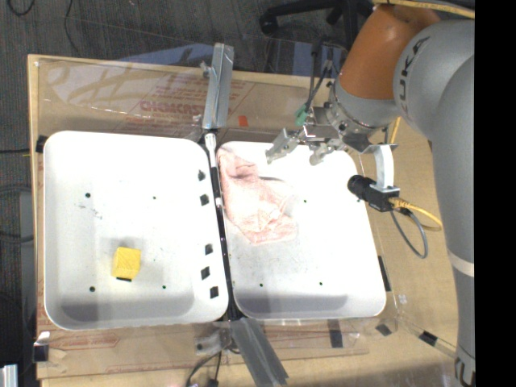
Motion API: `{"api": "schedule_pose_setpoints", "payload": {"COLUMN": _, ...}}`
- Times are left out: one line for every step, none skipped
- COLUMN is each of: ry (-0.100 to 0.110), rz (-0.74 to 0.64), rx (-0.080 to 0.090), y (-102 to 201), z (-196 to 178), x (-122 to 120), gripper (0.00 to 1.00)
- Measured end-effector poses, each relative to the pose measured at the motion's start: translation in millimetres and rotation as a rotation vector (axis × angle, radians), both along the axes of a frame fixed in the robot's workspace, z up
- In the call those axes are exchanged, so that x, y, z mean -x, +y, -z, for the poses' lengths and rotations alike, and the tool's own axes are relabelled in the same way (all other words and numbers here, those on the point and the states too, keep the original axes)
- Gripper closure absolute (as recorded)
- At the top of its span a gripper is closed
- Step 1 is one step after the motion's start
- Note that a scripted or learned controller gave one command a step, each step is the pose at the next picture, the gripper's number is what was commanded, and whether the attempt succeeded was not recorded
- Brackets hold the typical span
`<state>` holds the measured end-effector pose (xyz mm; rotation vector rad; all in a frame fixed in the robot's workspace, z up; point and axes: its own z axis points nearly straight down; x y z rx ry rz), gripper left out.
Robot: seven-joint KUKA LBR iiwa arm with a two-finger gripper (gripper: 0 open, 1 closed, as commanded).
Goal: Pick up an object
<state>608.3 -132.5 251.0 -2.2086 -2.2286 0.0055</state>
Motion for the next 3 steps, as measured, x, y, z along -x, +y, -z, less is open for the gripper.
{"api": "schedule_pose_setpoints", "payload": {"ry": 0.001, "rz": 0.079, "rx": 0.001, "y": -1.8, "z": 151.6, "x": -16.4, "gripper": 0.00}}
{"api": "schedule_pose_setpoints", "payload": {"ry": 0.004, "rz": 0.075, "rx": 0.000, "y": -1.0, "z": 142.4, "x": -16.3, "gripper": 1.00}}
{"api": "schedule_pose_setpoints", "payload": {"ry": -0.005, "rz": -0.260, "rx": 0.000, "y": 55.9, "z": 58.5, "x": -48.7, "gripper": 1.00}}
